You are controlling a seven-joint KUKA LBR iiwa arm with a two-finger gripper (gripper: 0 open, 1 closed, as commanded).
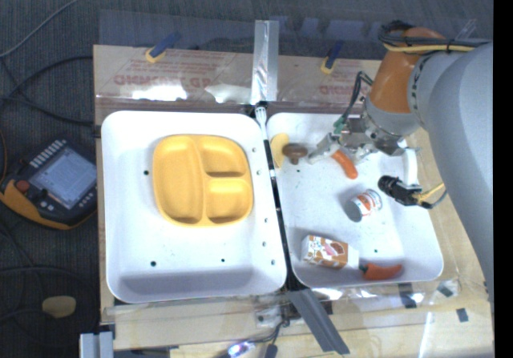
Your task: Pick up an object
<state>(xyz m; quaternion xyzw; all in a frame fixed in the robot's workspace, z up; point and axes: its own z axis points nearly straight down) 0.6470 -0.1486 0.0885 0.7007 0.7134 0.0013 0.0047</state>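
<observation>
We are looking down on the table (109, 74), where two white bins are sitting side by side. The left bin (132, 264) is holding a yellow divided tray (203, 179), which is lying flat near its middle. The grey arm (465, 116) is reaching in from the right, with its orange band (393, 86) over the far right corner of the right bin (321, 208). The claw (351, 142) is hanging over the far part of that bin, and we cannot tell how far open it is or whether it has hold of anything.

A small orange piece (345, 164) is lying just beside the claw, on its near side, tilted across the bin floor; we cannot tell whether the two are touching. To its left, a brown lump (295, 153) is resting next to a pale yellow piece (278, 148), which is leaning against the wall between the bins. Nearer the middle of the right bin, a small red and white can (365, 204) is lying on its side. Along the near edge, a brown and orange packet (325, 251) is lying flat, and a red-orange stick (382, 271) is lying just to its right, close to the near wall.

Off the table on the left, a grey and orange handset (54, 182) is sitting on the dark floor (48, 20).
</observation>
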